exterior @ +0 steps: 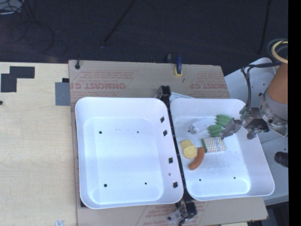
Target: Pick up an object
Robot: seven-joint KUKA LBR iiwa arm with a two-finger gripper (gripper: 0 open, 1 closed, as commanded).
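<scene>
The right bin (254, 173) holds a small cluster of items. Green pea pods (219, 123) lie at its upper middle. Below them sits a speckled white block with a green edge (214, 145). A yellow corn-like piece (189, 149) and an orange sausage-shaped piece (197, 158) rest further left, near the divider. My gripper (240, 130) hangs over the bin's right part, just right of the pea pods and the block. Its two fingers stand apart, open, with nothing between them. One fingertip (227, 129) reaches close to the pods.
The left bin (89, 126) lies beside the right one, split from it by a black clipped divider (170, 145). A small greyish clear item (193, 127) sits near the divider. Both bins rest on cardboard (117, 81). The arm's cables (249, 86) loop at the right.
</scene>
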